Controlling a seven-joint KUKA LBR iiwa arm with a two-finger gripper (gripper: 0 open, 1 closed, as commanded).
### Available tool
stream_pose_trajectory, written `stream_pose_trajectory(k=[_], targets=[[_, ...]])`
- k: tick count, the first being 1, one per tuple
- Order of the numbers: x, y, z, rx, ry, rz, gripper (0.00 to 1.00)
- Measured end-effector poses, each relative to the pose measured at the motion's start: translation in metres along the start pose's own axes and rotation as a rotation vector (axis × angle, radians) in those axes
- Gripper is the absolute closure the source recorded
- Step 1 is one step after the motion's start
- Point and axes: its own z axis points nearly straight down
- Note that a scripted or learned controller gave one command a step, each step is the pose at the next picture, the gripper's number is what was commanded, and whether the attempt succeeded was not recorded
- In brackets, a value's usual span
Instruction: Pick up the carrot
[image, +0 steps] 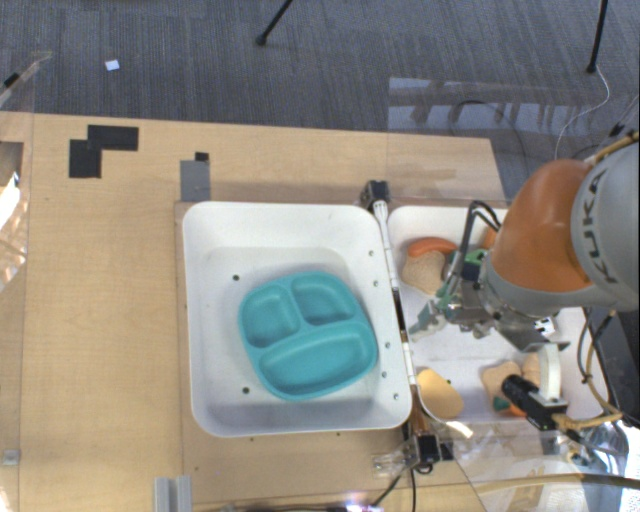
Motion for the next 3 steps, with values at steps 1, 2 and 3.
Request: stream_pose_trajectory(k=[1,2,3], targets=[[-0.002,0.023,-0.046,0.000,-0.002,0.105,0.00],[0.064,0.000,0.003,0.008,0.000,0.015,0.00],[-0.019,-0.002,0.001,0.002,-0.005,0.173,0.00]])
